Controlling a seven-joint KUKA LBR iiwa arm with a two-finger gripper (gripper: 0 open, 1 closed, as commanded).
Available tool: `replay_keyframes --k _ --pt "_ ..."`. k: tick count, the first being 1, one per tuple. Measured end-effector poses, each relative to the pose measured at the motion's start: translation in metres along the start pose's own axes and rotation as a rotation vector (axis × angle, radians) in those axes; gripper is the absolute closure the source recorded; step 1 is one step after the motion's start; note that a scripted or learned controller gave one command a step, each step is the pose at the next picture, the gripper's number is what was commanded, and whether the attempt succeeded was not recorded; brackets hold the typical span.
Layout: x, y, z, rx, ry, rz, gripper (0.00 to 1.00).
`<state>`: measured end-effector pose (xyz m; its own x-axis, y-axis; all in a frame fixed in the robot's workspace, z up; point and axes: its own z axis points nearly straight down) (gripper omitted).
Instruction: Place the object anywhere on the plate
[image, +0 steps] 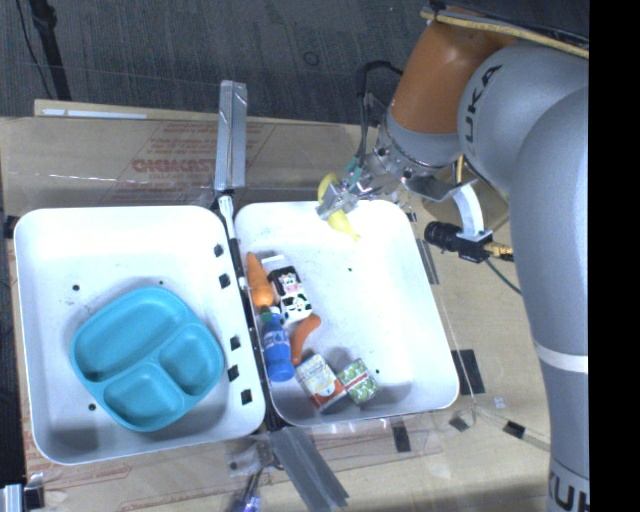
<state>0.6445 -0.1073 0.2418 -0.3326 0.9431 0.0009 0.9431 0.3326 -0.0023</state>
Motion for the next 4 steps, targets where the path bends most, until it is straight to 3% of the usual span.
replay_keyframes --k 1,2,3,4 --pt "0.071 -0.001 -0.004 0.001 0.000 -0.303 1.00" --pt "0.133 -0.046 0.051 0.001 0.000 -0.417 1.00" --pt "0.225 -0.082 0.051 0.001 0.000 -0.488 1.00" --pt "0.257 -0.087 0.060 0.000 0.000 -0.501 1.00"
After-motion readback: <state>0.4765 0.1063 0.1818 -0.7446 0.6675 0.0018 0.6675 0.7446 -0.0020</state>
